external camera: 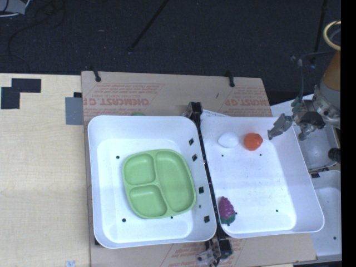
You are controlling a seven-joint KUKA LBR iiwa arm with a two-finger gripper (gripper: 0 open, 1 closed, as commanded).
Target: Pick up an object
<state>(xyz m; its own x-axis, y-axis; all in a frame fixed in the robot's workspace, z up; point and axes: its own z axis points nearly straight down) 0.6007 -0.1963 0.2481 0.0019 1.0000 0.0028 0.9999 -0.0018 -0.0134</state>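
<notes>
Gripper [289,125] at right bin's [261,227] upper right rim, arm cut off by frame edge; jaws too small and cluttered to tell whether released or clenched. Orange ball [253,141] and white object [228,140] apart in right bin's far part. Purple-green object [226,210] by divider, shape unclear. Green divided plate [159,183] in left bin [105,227].

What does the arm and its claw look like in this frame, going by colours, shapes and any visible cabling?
At the view's right edge, the arm shows an orange band above a grey metallic wrist. The claw is dark grey metal, angular, with thin linkage parts. A thin dark cable rises beside the wrist. No markings are legible.
</notes>
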